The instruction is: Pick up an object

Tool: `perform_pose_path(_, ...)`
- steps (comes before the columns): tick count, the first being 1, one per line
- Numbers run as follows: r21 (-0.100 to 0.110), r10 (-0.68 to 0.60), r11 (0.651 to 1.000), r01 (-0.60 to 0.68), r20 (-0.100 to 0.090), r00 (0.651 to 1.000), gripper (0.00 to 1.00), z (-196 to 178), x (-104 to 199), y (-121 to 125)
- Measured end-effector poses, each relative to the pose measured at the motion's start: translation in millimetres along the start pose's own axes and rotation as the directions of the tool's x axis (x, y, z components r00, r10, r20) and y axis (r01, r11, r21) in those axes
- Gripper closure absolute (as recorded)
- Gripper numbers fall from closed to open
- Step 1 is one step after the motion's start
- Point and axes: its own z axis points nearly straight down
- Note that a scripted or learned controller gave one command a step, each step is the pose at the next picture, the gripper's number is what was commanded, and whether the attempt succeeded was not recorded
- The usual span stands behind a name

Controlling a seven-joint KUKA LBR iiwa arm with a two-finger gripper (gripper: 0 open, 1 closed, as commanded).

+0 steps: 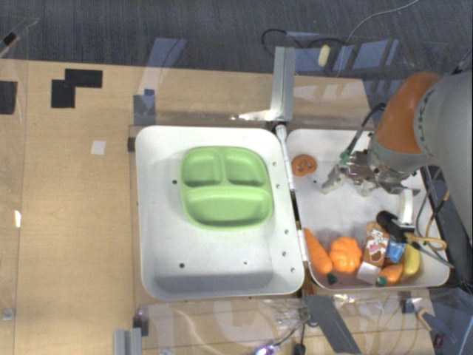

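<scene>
My gripper [347, 184] hangs over the upper middle of the right bin [325, 213], reaching in from the right. It is open, with nothing between its fingers. A small round orange-brown cookie [303, 165] lies just to its left, near the bin's top left corner and apart from the fingers. Along the bin's front edge lie an orange carrot [318, 251], an orange pumpkin [345, 253], a small brown and red carton [375, 245], a blue piece [395, 251], a yellow banana [412, 261] and a white block [367, 272].
The left bin [159, 220] holds a green divided plate [225, 186]. A metal rail [290, 191] separates the two bins. The bare white floor of the right bin lies below the gripper.
</scene>
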Motion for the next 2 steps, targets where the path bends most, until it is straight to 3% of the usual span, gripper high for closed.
perform_pose_path(1,-0.002,0.013,1.0,-0.013,-0.001,1.0,0.0,0,-14,-5)
perform_pose_path(2,0.005,0.047,0.999,-0.047,-0.001,0.999,0.0,-30,15,-76)
